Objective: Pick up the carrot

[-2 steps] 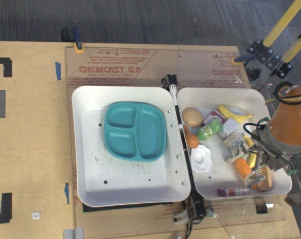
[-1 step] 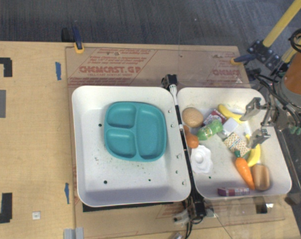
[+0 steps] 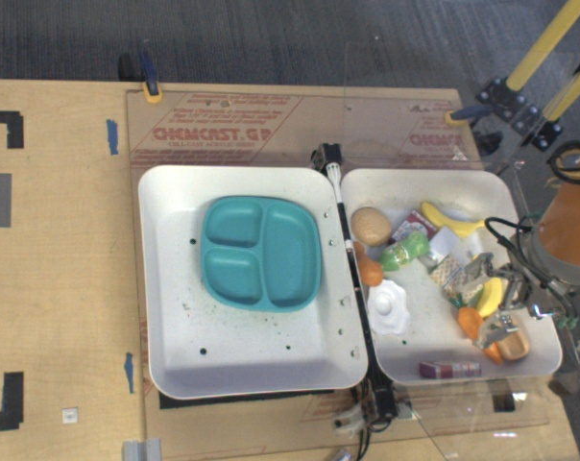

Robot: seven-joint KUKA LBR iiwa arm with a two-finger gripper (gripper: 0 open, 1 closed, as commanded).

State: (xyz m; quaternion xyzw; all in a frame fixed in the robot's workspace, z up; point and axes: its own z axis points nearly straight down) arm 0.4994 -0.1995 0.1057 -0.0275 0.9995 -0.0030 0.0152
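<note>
Right bin (image 3: 535, 349), lower right: gripper (image 3: 496, 327) low over the clutter, open or closed can't tell. Carrot (image 3: 471, 322) lies just left of it, beside a banana (image 3: 491, 296).

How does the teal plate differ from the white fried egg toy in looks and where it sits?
The teal plate is large, divided into compartments, and lies in the left bin. The fried egg toy is far smaller, white, irregular in outline, and lies in the right bin near the divider, among other toys. Both lie flat on a white bin floor.
</note>
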